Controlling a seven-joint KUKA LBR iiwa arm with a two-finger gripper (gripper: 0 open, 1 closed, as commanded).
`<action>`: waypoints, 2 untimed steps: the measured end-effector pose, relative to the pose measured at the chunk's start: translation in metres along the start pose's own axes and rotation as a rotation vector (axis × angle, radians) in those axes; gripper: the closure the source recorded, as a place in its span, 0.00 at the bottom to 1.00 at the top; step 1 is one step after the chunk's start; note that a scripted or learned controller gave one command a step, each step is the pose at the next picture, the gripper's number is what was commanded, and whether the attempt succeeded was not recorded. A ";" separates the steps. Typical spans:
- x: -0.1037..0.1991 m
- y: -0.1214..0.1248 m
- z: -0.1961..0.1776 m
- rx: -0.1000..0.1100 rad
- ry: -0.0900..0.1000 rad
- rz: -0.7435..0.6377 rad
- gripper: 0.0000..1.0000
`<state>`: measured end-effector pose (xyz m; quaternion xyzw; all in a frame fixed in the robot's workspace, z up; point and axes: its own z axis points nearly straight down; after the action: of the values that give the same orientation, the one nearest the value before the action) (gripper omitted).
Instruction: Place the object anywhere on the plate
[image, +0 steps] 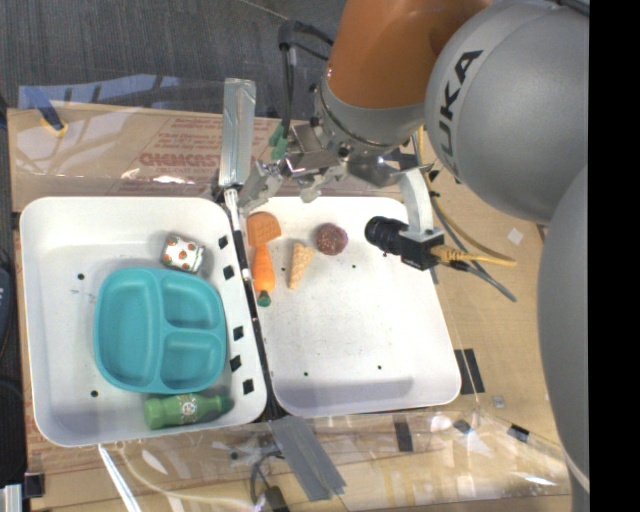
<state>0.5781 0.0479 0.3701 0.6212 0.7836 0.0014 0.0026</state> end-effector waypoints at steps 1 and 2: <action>0.093 -0.038 0.091 0.020 -0.001 0.221 0.00; 0.093 -0.036 0.084 0.026 -0.004 0.214 1.00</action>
<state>0.5218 0.1301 0.2854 0.7013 0.7128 -0.0101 -0.0041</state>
